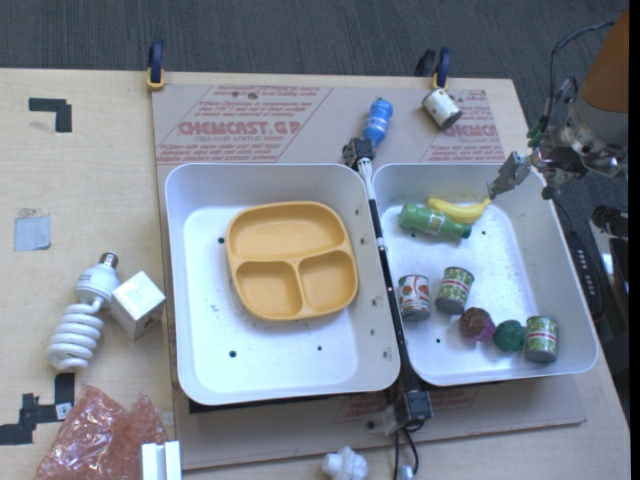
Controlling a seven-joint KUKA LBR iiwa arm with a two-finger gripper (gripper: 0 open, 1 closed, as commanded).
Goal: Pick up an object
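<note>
the gripper (512, 173) hangs over the right bin's (575, 298) far right corner, just beside the banana (458, 208) lying on the green bottle (434, 221), likely the target. whether the claw is released or clenched i cannot tell at this angle. the cans (456, 290) sit nearer the bin's front, well apart from it.

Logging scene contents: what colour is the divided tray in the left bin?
Yellow-orange tray, clearest in the camera view.
</note>
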